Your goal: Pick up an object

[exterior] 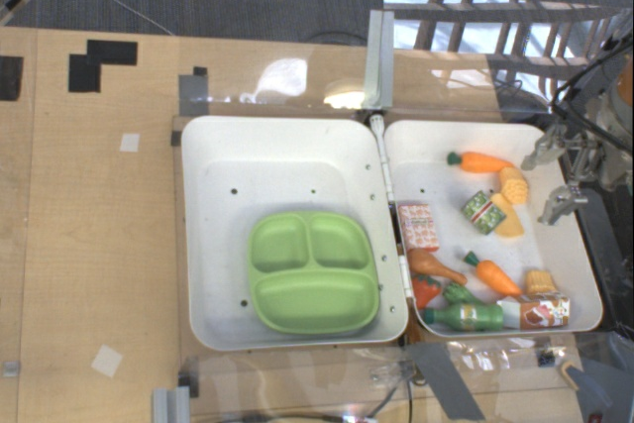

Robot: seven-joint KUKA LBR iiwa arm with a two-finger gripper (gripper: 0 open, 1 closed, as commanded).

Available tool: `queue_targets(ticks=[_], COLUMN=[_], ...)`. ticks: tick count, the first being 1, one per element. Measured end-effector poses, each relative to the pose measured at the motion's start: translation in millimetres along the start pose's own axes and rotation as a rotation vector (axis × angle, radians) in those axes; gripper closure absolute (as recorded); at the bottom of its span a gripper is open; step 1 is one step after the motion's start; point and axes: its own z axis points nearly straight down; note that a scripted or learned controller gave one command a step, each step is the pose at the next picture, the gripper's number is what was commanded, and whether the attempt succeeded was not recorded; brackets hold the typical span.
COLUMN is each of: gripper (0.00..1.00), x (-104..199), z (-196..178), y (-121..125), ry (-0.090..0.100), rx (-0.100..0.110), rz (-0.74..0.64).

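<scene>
Toy carrot (pixel 483 161), judged light, rigid and slick, lies at twelve o'clock in the right bin (pixel 420 150); mid-body grasp is advised. Gripper (pixel 557 178) is seen at three o'clock, fingers spread, nothing held.

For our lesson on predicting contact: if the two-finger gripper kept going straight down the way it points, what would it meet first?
Probably the bare white floor of the right-hand bin by its right wall; the two-finger gripper sits right of the yellow corn cob. Depth is unclear.
</scene>
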Motion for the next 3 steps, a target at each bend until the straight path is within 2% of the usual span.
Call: queue_targets(ticks=[1, 2, 3], gripper=[0.00, 0.00, 0.00], x=[-47.6, -58.2, -85.9], z=[137.9, 142.9, 140.3], y=[-2.9, 53.7, 110.0], ry=[-0.007, -0.003, -0.008], rx=[0.002, -0.003, 0.010], rz=[-0.044, -0.052, 0.026])
